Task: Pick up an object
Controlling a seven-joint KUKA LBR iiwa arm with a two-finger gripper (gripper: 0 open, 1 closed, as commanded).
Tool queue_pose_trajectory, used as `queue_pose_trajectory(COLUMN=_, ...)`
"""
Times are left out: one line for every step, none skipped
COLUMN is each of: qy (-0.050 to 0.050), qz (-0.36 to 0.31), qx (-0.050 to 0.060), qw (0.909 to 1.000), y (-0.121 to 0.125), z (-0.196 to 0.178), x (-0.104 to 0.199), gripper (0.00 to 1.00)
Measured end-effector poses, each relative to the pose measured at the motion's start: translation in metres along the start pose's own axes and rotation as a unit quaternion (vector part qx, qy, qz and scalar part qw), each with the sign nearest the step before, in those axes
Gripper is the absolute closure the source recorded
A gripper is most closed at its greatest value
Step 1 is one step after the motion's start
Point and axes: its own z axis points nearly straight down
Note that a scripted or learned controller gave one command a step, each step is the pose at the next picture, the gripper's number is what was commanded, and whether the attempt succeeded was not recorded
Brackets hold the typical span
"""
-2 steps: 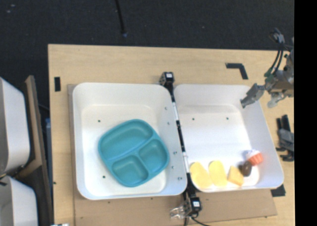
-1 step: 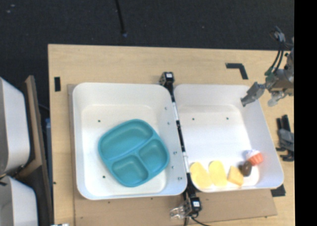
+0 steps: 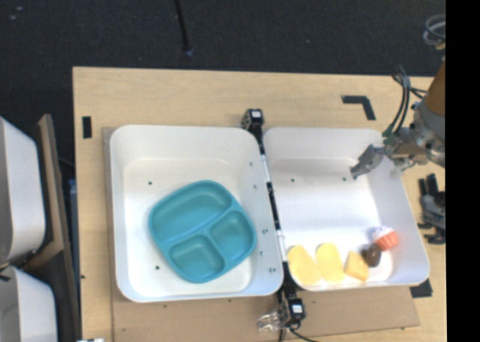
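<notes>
Claw (image 3: pixel 365 163) over right bin (image 3: pixel 322 142); teal plate (image 3: pixel 201 230) in left bin (image 3: pixel 135 145).

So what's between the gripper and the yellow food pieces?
Just bare white bin floor. The gripper is near the right bin's top, the yellow pieces along its bottom edge, seen from the overhead camera.

- Two white bins (image 3: pixel 135 145), side by side
- One teal divided plate (image 3: pixel 201 230)
- Three yellow pieces (image 3: pixel 328 263)
- One small orange-and-brown item (image 3: pixel 379 247)
</notes>
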Motion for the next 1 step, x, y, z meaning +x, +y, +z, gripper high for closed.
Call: queue_pose_trajectory(qy=0.0, qz=0.0, qx=0.0, qw=1.0, y=-0.0008, z=0.0566, x=0.0093, gripper=0.0)
